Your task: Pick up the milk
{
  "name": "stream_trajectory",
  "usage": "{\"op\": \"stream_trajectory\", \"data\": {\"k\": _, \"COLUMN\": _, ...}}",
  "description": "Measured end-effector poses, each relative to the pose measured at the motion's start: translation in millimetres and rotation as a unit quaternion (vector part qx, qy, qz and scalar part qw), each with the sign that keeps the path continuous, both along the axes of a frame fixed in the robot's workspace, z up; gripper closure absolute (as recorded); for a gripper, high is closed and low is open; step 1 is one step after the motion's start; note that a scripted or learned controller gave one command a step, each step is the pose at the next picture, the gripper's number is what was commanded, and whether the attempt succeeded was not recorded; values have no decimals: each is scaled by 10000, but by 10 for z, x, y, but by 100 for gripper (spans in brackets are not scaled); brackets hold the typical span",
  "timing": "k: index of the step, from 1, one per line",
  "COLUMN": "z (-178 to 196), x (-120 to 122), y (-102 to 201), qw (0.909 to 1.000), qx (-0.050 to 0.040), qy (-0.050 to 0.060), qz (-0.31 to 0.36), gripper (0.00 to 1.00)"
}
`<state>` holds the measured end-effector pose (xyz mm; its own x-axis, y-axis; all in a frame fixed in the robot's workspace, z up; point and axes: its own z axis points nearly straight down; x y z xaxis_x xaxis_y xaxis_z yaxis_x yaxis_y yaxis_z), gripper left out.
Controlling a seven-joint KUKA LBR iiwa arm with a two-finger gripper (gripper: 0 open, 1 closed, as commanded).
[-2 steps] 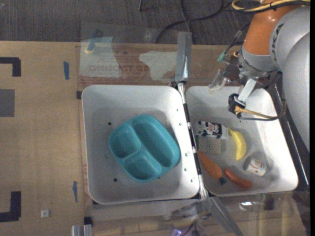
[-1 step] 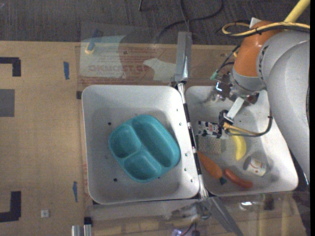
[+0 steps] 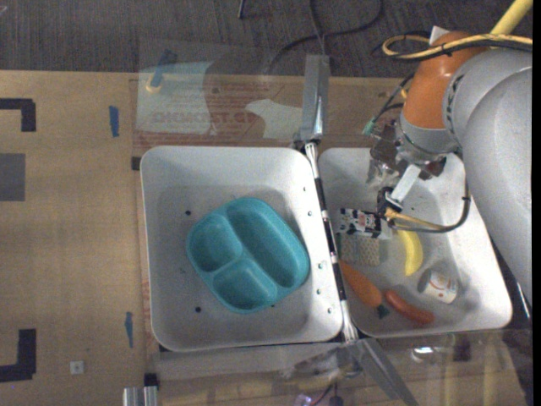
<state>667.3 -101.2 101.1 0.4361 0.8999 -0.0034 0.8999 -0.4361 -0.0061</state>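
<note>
Milk: the milk carton (image 3: 361, 233) is lying in the right-hand bin (image 3: 483, 279) as the camera sees it, close to that bin's left wall, beside the divider between the two bins.
End effector: the end effector (image 3: 378, 166) is hanging over the upper part of the same bin, near the carton but apart from it; I cannot tell whether it is wide or narrow.
Grasp: nothing is showing as held; the carton is sitting on the bin floor, by the look of it.
Neighbours: a carrot (image 3: 362, 284) is lying just below the carton, a sausage (image 3: 409, 307) further along, a banana (image 3: 411, 252) to the carton's right, and a white cup (image 3: 439, 286) beyond that.
Other bin: a teal divided plate (image 3: 247, 252) is resting in the left-hand bin (image 3: 169, 184).
Done: the arm is reaching into the correct bin.
Left: lining up over the carton, descending, closing on it and lifting it clear are all looking undone.
Progress: I am judging this as an early approach.
</note>
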Motion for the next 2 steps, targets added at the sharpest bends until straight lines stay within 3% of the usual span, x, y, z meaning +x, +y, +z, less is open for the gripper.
{"op": "stream_trajectory", "data": {"k": 1, "z": 820, "x": 0, "y": 872, "qw": 9997, "qx": 0, "qy": -26, "qz": -243, "gripper": 100}}
{"op": "stream_trajectory", "data": {"k": 2, "z": 1970, "x": -1, "y": 1368, "qw": 9931, "qx": -10, "qy": -21, "qz": -1173, "gripper": 100}}
